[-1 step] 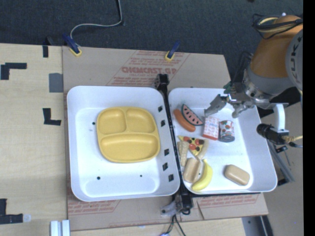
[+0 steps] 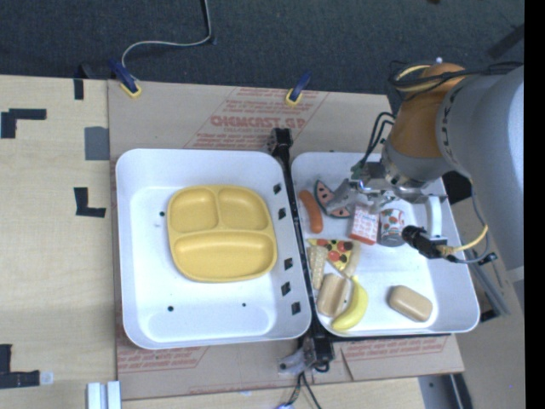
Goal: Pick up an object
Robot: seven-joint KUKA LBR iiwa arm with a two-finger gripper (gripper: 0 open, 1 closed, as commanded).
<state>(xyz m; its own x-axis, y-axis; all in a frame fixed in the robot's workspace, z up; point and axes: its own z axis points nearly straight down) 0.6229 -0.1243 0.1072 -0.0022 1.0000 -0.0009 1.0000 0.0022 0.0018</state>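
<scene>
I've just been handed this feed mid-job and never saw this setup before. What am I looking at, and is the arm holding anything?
One camera looks down at a slant on a bench with two white bins. The left bin holds a yellow divided plate. The right bin holds toy food: a hot dog, a watermelon slice, a pizza slice, a banana, a bread roll and a small red-and-white carton. The grey arm with the orange band reaches in from the right; its gripper sits low over the carton. I can't tell whether it grips anything.
</scene>
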